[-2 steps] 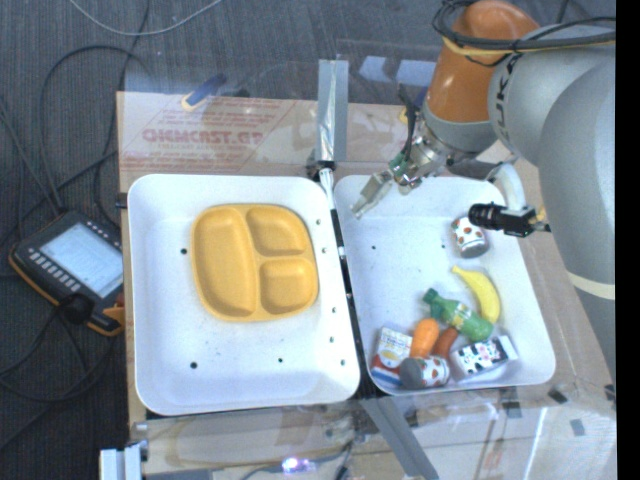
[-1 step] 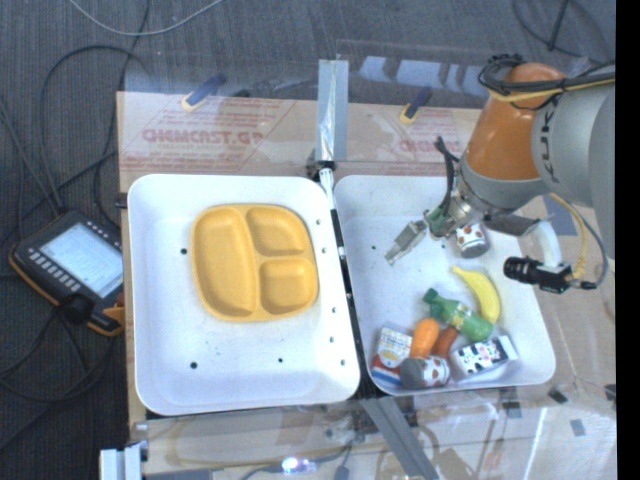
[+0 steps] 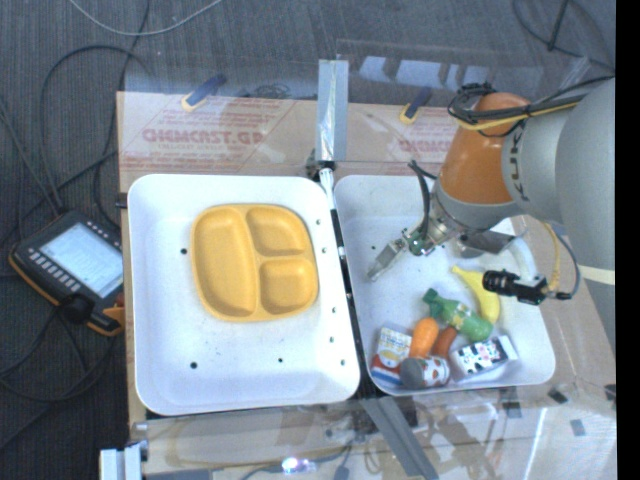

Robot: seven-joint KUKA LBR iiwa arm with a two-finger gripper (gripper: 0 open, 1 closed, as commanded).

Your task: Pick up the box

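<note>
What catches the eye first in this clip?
A yellow divided tray sits in the left bin. The arm's orange band stands over the right bin, gripper above its bare floor. Toys, with a box, crowd that bin's near corner.

Your right bin [image 3: 360,208] is bare across its far and left floor. Along its near wall the box [image 3: 393,345], carrot [image 3: 424,336], banana [image 3: 478,290] and green bottle [image 3: 456,311] crowd together, blocking side approaches there.
</note>
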